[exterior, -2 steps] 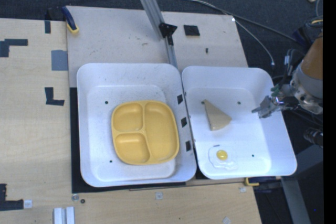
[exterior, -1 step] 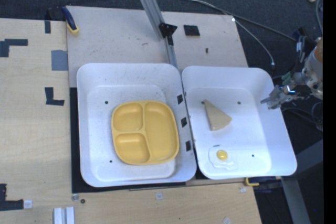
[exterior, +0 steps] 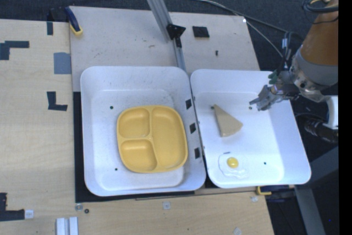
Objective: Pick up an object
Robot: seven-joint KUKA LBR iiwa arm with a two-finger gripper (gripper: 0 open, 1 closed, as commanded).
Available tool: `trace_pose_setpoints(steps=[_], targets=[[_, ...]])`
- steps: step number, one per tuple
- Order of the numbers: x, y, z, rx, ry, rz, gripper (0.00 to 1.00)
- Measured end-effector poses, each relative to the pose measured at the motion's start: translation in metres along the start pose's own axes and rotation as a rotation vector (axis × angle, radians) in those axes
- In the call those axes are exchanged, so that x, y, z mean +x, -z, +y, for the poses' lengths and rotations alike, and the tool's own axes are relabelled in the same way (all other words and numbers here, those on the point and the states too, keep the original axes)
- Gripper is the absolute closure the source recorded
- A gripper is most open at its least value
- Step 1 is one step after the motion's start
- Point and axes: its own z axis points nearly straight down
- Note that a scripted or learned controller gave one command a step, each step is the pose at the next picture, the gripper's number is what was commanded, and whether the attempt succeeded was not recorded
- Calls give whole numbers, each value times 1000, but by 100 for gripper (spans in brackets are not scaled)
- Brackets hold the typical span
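Cheese wedge [exterior: 227, 123] and fried egg [exterior: 232, 164] lie in my right bin [exterior: 286, 135]. My hand [exterior: 263, 100] hovers near its upper right rim, fingers slightly spread, pinching nothing.

The arm [exterior: 322, 47] reached in from the right, orange band above the wrist, its gripper [exterior: 263, 100] angled down-left with fingers apart.

Both bins [exterior: 99, 118] look like smooth white plastic, slight sheen. Yellow divided plate [exterior: 152, 138]: glossy plastic. Table [exterior: 27, 118]: matt pale wood, plywood-like grain. Wedge [exterior: 226, 121] matt tan, fried egg [exterior: 232, 164] shiny, probably plastic toy food. Slanted pole [exterior: 157, 0]: brushed metal.
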Motion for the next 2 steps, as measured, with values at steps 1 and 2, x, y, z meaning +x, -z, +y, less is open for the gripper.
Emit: trace_pose_setpoints(steps=[1, 2], targets=[[51, -9, -1, 2, -2, -1, 100], [102, -11, 18, 1, -1, 0, 100]])
